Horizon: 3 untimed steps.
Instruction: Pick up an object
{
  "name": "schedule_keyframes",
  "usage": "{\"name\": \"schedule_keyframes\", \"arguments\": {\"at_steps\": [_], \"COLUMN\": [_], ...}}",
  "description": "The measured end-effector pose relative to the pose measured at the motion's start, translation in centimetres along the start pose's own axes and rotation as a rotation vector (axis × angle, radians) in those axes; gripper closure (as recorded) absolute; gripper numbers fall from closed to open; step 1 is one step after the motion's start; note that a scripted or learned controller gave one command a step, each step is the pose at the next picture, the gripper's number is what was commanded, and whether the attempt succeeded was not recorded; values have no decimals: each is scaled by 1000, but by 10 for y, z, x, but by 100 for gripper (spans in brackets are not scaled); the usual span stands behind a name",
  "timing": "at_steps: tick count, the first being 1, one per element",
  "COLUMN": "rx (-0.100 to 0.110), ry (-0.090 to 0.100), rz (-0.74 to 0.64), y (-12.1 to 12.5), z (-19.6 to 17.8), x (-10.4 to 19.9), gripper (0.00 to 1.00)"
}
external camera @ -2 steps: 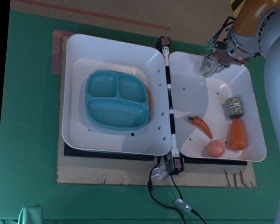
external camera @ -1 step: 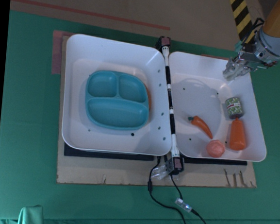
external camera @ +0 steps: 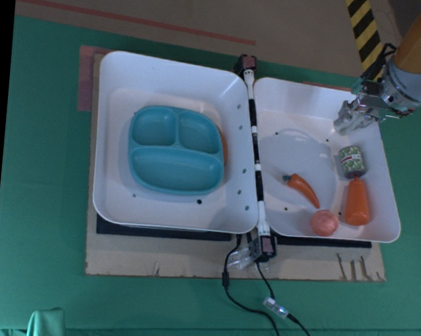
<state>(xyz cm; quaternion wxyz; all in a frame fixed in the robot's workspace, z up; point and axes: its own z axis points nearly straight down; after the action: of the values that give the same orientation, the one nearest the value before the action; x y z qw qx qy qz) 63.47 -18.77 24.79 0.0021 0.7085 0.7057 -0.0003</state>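
The gripper [external camera: 352,119] is seen above the far right part of the right bin [external camera: 313,99], with nothing between its fingers; whether they are apart or together cannot be told. In this bin a small can with a green label [external camera: 352,160], a carrot [external camera: 357,202], a chili pepper [external camera: 302,187] and a peach-coloured fruit [external camera: 324,222] are noted. A teal divided plate [external camera: 175,149] is recorded in the left bin [external camera: 130,76].

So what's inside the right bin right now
The right bin holds a clear plate, an orange chili pepper, a carrot, a pinkish fruit and a small can.
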Motion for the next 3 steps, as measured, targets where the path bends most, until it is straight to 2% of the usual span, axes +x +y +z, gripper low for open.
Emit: {"name": "schedule_keyframes", "arguments": {"at_steps": [1,2,3], "rx": [0,-4,-3], "ry": [1,0,-1], "rz": [0,-1,-1], "y": [-35,6,66], "z": [2,-112,-114], "x": [0,0,0], "gripper": [100,100,100]}}
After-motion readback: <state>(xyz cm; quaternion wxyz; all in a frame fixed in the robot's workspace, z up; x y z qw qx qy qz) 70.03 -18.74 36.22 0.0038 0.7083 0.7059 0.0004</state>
